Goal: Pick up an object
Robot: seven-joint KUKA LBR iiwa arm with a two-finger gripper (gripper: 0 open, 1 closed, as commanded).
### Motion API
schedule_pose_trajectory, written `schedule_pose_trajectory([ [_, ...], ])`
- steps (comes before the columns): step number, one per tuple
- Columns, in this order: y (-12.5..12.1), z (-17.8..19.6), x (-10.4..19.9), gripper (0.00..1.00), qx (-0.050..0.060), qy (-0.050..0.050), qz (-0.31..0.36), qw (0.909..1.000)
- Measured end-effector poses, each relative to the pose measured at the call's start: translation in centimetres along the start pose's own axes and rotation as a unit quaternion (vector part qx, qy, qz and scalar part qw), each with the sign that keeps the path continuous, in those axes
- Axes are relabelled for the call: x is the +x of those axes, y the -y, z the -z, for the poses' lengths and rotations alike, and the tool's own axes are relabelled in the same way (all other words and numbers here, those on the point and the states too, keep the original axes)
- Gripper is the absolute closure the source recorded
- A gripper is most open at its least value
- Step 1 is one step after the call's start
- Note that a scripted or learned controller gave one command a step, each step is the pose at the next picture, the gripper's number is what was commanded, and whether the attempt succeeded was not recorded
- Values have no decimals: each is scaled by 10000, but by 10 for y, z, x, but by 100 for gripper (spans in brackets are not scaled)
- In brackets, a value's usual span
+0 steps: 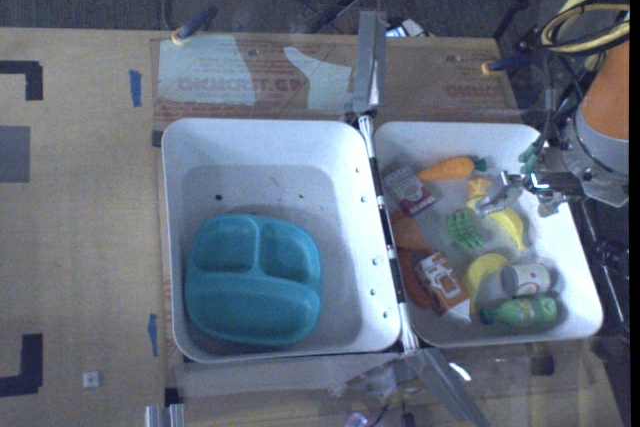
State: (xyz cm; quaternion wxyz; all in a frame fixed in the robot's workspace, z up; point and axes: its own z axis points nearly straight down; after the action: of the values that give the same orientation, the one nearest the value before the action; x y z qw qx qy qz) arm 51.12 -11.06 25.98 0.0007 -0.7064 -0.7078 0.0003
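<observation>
- The hand [500, 198] sits at the right of the frame, over the upper middle of the right bin [585, 300]; its metal fingers point left, and I cannot tell how far apart they stand or whether anything is between them.
- Just beside the fingers lie a small yellow piece [478, 185] and a yellow banana [512, 228]; a green ridged toy [463, 229] lies a little lower left.
- An orange carrot [447, 169] lies near the bin's top edge, with a grey block [403, 183] to its left.
- Lower in the same bin are a yellow curved piece [485, 267], a white can [527, 277], a green bottle [520, 312] on its side, a small printed carton [440, 274] and a red-brown item [410, 233] along the left wall.
- The left bin [200, 150], touching the right one along the middle, holds a teal divided plate [253, 279] in its lower half.
- Both bins rest on the tan tabletop [80, 215], marked with blue tape [135, 87].
</observation>
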Motion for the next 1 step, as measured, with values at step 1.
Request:
schedule_pose_trajectory([
  [1,-3,-149,-8,0,-18,8,860,9963],
])
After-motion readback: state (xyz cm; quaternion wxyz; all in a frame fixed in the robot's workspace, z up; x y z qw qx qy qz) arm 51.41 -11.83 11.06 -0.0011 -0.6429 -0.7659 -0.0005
